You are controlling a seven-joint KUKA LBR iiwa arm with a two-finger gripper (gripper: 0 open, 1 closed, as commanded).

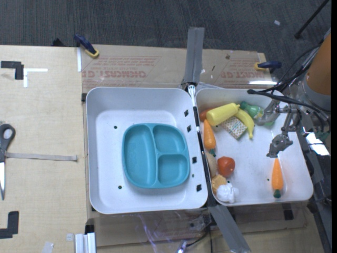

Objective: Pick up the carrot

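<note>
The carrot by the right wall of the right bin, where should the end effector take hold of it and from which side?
Likely across the carrot's thick orange middle, descending from above. It lies flat, lengthwise toward the front wall, green tip forward, with bare floor on its left. The end effector hovers just behind it.

Glossy white plastic bins (pixel 100 157), a smooth teal plastic tray (pixel 156 155), matt wooden bench (pixel 42 120).

orange carrot (pixel 277 176), teal plate (pixel 156 155), white bins (pixel 100 157)

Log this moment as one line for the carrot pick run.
task: pick carrot | gripper: above carrot, not holding | carrot: lying in right bin, near front right corner | status: not yet grasped
</note>
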